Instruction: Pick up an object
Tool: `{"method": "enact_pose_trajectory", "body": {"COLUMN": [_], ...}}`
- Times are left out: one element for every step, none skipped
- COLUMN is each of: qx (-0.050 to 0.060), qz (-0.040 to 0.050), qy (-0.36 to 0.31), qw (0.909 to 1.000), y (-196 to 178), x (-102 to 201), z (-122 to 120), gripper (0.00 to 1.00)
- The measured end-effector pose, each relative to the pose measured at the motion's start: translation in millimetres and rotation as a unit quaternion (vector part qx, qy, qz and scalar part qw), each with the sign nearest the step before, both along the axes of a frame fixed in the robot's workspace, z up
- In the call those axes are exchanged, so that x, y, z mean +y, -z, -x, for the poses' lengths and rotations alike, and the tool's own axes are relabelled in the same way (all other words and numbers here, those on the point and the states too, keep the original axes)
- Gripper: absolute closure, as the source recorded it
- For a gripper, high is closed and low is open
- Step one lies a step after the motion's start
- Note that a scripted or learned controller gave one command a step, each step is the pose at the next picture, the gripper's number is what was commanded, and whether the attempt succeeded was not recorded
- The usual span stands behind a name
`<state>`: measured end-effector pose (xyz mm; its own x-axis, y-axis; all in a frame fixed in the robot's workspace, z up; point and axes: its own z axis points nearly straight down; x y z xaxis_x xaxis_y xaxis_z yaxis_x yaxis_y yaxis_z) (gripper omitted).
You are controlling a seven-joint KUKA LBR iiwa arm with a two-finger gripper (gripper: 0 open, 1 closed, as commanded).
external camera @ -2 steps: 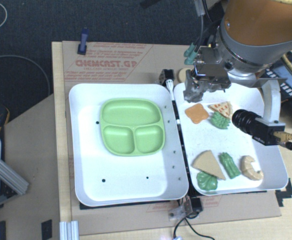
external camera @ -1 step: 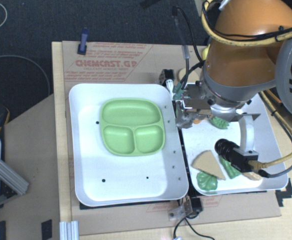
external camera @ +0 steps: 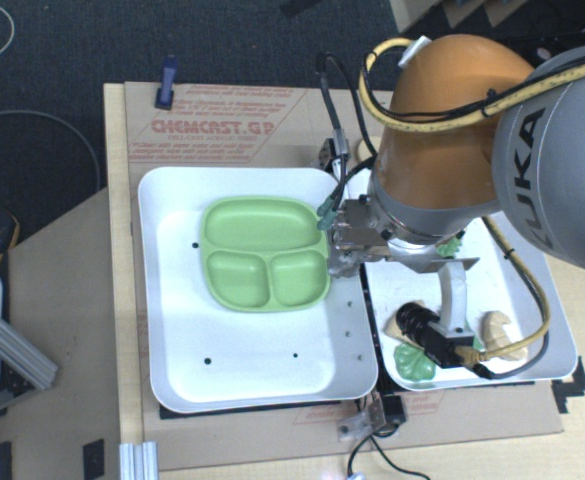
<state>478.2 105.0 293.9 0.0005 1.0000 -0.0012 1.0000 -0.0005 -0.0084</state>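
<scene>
Bins (external camera: 262, 368) two, one green plate (external camera: 265, 253), one tan lump (external camera: 500, 330), one green blob (external camera: 414, 363)

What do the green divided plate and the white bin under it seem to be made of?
Green divided plate: probably moulded plastic, matte; even colour, soft rounded compartment ridges. Left white bin: likely thin plastic, smooth and slightly glossy; rounded corners and rolled rim, though painted metal is possible.
</scene>
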Motion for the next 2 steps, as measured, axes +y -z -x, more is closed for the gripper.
{"method": "enact_pose_trajectory", "body": {"qx": [-0.011,0.001], "qz": [-0.0021,0.0005], "qy": [0.000,0.001], "qw": [0.9999,1.0000], "y": [-114.2,-11.7], "x": [-18.7,-18.9], "z": [-2.3,0.4], "gripper": [1.00,1.00]}}
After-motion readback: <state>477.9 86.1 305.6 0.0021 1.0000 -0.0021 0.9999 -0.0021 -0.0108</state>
